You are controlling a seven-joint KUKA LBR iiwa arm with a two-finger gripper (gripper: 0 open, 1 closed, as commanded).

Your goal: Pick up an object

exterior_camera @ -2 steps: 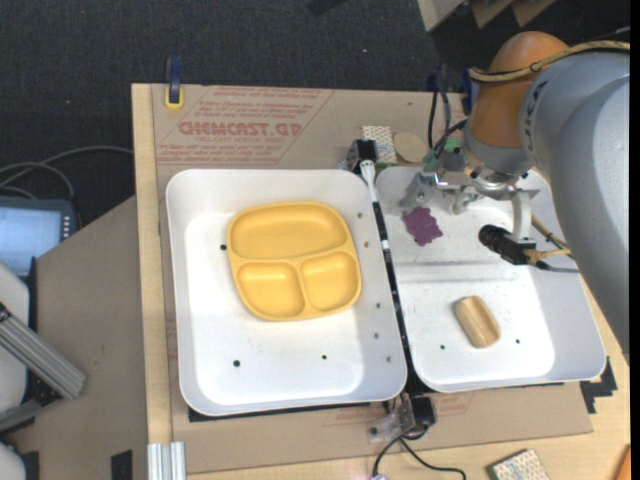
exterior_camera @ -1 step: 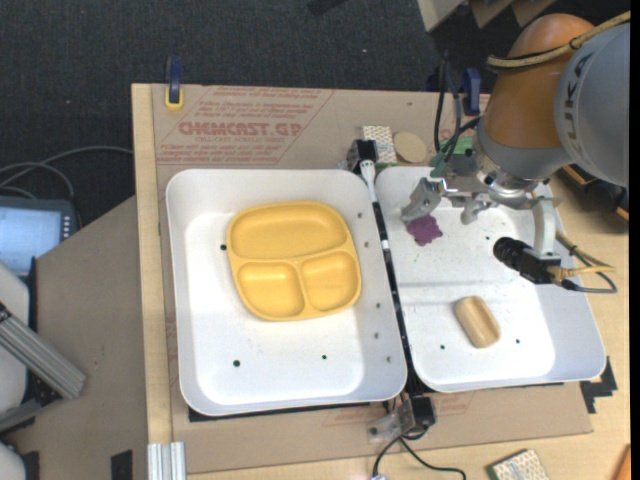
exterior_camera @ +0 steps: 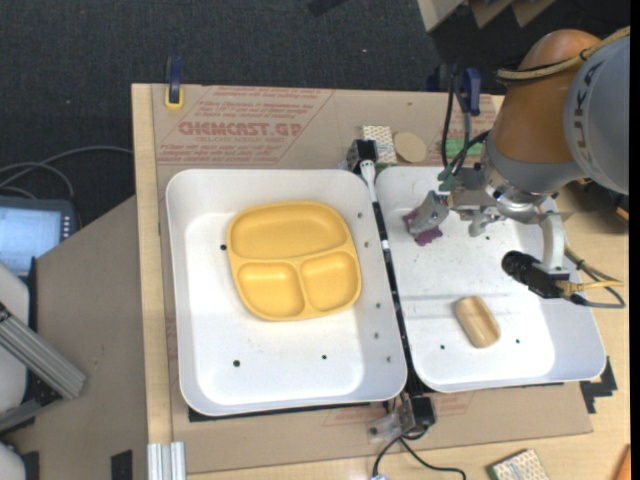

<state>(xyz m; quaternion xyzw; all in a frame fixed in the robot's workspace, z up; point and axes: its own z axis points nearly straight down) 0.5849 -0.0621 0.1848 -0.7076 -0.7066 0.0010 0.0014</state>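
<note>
Two white bins sit side by side on the table. Over the right bin (exterior_camera: 560,363), the gripper (exterior_camera: 428,218) has its jaws clamped on a small purple thing (exterior_camera: 428,234) near the bin's back left corner. A tan bread roll (exterior_camera: 477,321) lies nearer the front. The left bin (exterior_camera: 195,298) holds a yellow divided plate (exterior_camera: 293,259).

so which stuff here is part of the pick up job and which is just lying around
Part of the job:
- tool
- small purple object by the tool, right bin
- tan bread-shaped piece, right bin
- yellow divided plate, left bin

Lying about:
- round tan disc behind the bins
- blue clamp on the board's corner
</note>
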